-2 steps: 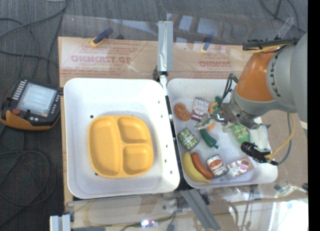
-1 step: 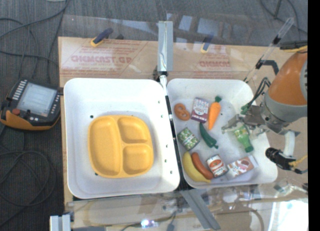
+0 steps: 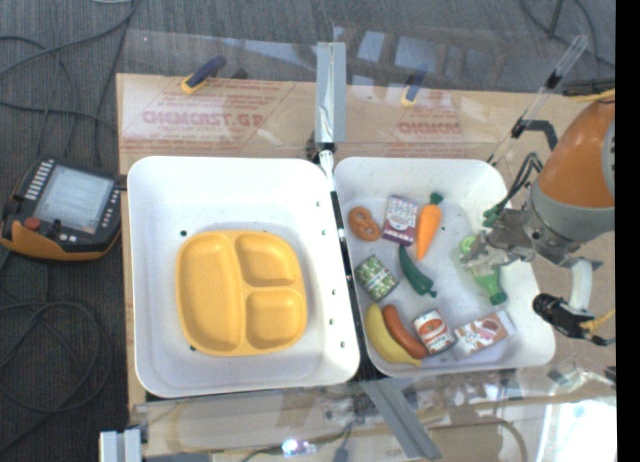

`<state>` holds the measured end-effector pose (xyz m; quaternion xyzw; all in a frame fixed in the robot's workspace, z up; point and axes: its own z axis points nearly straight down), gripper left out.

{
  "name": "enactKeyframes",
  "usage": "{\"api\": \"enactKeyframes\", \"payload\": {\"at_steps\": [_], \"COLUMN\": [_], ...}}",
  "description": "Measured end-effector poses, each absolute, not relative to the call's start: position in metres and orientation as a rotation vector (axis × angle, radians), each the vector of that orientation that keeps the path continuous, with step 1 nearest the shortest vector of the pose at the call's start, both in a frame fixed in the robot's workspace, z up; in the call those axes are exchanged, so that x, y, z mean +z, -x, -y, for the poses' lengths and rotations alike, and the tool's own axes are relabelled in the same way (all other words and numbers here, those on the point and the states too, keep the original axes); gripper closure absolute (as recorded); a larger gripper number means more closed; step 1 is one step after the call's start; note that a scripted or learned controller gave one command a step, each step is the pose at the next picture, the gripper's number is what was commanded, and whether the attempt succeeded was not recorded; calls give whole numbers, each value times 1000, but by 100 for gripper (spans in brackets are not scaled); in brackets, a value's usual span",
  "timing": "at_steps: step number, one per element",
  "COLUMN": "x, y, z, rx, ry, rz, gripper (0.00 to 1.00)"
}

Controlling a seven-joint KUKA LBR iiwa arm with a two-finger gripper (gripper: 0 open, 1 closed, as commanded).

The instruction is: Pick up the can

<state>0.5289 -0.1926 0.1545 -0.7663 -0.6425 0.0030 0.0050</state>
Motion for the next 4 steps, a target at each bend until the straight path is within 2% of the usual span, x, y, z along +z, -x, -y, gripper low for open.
{"api": "enactKeyframes", "payload": {"at_steps": [1,2,3,4], "x": [154,89,89,186], "y": [-529,-504,-490,-607], "z": [193,126,116,121], "rx": [10,-5,-21,13], "ry": [2400,2455,2676,2689], "rz": [2012,1975,1672,1625], "gripper": [0,0,0,0]}}
